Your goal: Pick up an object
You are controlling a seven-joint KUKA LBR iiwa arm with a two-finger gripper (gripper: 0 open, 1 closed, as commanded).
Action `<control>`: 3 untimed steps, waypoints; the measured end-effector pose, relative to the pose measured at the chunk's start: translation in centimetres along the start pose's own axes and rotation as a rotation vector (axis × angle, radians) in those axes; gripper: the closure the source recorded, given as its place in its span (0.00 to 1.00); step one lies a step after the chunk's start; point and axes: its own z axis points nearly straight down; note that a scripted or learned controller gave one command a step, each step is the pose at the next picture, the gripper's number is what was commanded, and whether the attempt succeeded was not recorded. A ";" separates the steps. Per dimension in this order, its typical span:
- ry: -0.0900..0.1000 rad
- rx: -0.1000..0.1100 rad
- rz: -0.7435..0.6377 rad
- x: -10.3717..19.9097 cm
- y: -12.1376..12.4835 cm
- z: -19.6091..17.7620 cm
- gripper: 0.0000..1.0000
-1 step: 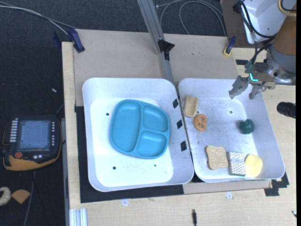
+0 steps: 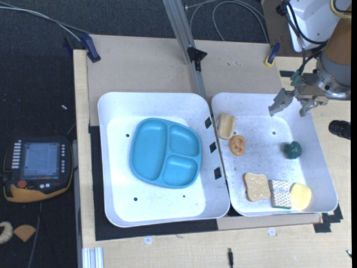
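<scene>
Claw hanging wide over the right bin's far edge.
Nothing gripped; green ball sits just nearer.

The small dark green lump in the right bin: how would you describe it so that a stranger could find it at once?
Start at the right white bin, the one without the blue divided plate. Look at its right side, below the open gripper, where the small dark green lump lies alone. It is the only green thing; the pretzel, toast slice and yellow round piece are all tan or yellow.
</scene>
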 end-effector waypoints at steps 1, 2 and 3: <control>0.001 0.007 0.001 0.0 -0.1 6.3 0.00; 0.001 0.005 0.001 0.0 -0.2 10.6 0.00; 0.001 0.006 0.001 0.1 -0.4 14.8 0.00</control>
